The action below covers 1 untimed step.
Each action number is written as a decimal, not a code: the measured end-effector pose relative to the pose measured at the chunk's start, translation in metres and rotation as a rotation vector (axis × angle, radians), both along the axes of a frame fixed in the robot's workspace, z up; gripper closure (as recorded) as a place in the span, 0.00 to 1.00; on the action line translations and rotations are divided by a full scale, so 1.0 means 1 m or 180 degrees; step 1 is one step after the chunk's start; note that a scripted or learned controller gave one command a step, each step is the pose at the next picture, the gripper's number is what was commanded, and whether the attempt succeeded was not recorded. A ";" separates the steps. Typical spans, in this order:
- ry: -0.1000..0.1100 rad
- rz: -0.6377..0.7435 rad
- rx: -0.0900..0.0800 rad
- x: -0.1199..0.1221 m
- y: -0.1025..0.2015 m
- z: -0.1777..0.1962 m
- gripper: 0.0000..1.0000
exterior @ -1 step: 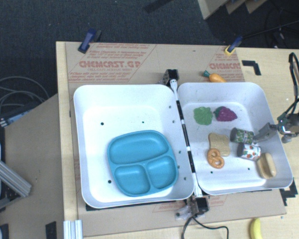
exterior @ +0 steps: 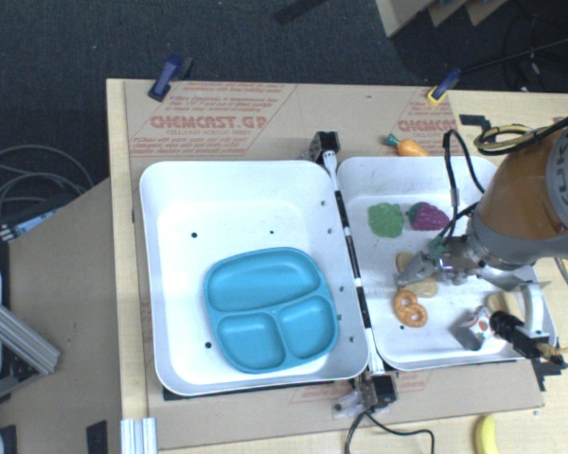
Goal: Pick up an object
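Note:
The right bin (exterior: pixel 360 183) holds several small objects: a green leafy piece (exterior: pixel 386 219), a purple bunch (exterior: pixel 427 217), a brown pretzel (exterior: pixel 410 307), a pale tan piece (exterior: pixel 425 288), a small red and white can (exterior: pixel 474 330) and a small beige piece (exterior: pixel 497 302). My gripper (exterior: pixel 419 267) reaches in from the right and hangs low over the bin's middle, just above the pale tan piece and up-right of the pretzel. Nothing shows held in it.
The left bin (exterior: pixel 170 197) holds a blue divided plate (exterior: pixel 270 305). An orange carrot (exterior: pixel 412 147) lies on the bench behind the right bin. A yellow item (exterior: pixel 486 433) lies at the bench's front right. Black cables (exterior: pixel 459 173) trail over the right bin's far side.

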<state>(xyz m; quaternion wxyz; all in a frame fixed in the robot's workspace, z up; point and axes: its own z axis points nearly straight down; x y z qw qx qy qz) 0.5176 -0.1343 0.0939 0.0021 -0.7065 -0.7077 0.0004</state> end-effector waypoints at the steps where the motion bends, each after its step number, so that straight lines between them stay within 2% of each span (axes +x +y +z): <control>1: -0.0013 -0.0003 -0.0008 0.020 0.032 -0.010 0.00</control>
